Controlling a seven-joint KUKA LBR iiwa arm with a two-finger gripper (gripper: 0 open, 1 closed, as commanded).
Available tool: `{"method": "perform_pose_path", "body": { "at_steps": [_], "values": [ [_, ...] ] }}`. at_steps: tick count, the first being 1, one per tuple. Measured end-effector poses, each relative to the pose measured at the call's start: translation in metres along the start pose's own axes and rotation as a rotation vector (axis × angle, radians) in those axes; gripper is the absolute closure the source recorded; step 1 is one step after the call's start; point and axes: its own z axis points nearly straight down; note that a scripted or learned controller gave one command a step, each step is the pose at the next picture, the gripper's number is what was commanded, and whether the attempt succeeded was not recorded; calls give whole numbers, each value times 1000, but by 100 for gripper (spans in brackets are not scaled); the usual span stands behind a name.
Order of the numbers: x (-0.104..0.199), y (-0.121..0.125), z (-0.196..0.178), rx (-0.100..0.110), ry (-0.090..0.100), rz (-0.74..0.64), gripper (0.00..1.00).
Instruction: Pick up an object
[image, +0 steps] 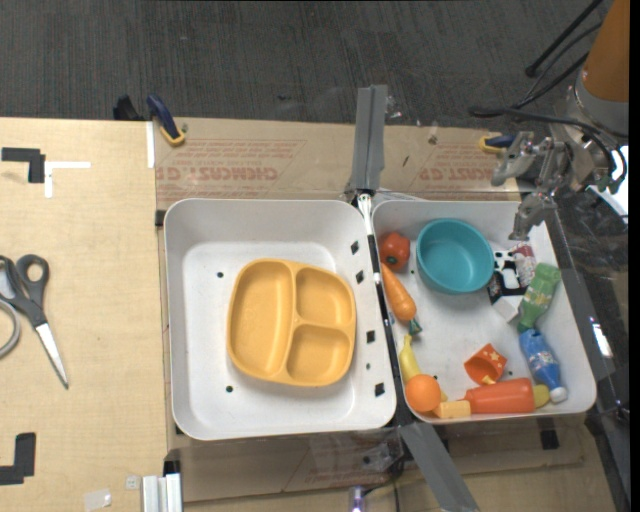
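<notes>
The right bin (575, 330) holds several objects: a teal bowl (455, 256), a red tomato (395, 250), a carrot (398, 293), a yellow banana-like piece (408, 356), an orange (422, 392), a red bottle (500, 397), a blue bottle (542, 362), a green packet (540, 294), a black-and-white item (512, 272) and a small orange cup (486, 362). My gripper (530, 205) hangs over the bin's far right corner, above the black-and-white item and to the right of the bowl. Nothing is seen held in it.
The left bin (190, 300) holds a yellow divided plate (292, 322). Scissors (35, 310) lie on the wooden bench at far left. A blue clamp (165, 118) sits at the cardboard's back left. A grey divider bar (368, 140) runs between the bins.
</notes>
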Motion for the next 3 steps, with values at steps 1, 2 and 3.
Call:
{"method": "perform_pose_path", "body": {
  "at_steps": [1, 2, 3],
  "values": [
    [30, -26, 127, 0, 1, -61, 0],
    [-6, -17, 179, -1, -5, -115, 0],
    [-12, 38, 190, 5, -4, -148, 0]
  ]
}}
